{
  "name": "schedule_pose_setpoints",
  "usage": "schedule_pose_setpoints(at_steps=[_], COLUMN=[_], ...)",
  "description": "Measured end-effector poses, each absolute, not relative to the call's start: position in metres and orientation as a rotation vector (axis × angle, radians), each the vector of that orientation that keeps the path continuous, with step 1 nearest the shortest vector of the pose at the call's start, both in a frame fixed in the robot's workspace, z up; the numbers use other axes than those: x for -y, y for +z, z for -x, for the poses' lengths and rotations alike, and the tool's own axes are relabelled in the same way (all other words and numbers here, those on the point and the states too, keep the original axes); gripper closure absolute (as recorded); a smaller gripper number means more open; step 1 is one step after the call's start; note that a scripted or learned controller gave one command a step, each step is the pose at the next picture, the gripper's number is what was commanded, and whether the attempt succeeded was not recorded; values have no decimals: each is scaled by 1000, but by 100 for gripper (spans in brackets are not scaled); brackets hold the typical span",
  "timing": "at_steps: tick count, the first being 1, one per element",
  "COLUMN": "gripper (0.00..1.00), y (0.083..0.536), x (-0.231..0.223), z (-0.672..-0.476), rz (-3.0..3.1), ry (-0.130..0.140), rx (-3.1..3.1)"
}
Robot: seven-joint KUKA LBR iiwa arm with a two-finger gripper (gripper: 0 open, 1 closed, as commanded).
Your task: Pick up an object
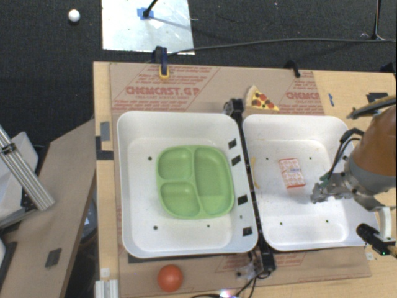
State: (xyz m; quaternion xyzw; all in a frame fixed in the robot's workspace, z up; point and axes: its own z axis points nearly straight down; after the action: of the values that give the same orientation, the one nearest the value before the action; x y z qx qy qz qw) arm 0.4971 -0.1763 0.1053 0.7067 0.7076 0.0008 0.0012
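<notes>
The bench (pixel 211 82) is the biggest thing here, a tan board printed with red lettering, and on it sit two shallow white bins side by side, touching along a dark seam with black clips. The left bin (pixel 133 166) holds a pale green divided plate (pixel 195 181) with three compartments, lying flat near the bin's middle. The right bin (pixel 298 228) is entered from the right by the grey arm (pixel 378 151), whose orange band shows above the wrist at the frame's edge. The gripper (pixel 321 191) hangs low over the right half of that bin, just above its floor; its tips are small and blurred, so I cannot tell whether the jaws stand wide or narrow, and nothing can be seen between them. The thing most within reach, a small flat card with red print (pixel 291 172), lies on the floor of the right bin, just left of the gripper and apart from it. Outside the bins, a toy pizza slice (pixel 262 100) rests on the board behind the seam, an orange-red ball (pixel 169 277) sits at the front edge below the left bin, and a small white ball (pixel 74 15) lies on the dark floor at far upper left.
</notes>
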Motion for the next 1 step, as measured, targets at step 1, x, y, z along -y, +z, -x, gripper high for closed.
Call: schedule_pose_setpoints(at_steps=[1], gripper=[100], y=[156], x=[173], z=[-490], rz=[-2214], ry=[4], rx=[-2222])
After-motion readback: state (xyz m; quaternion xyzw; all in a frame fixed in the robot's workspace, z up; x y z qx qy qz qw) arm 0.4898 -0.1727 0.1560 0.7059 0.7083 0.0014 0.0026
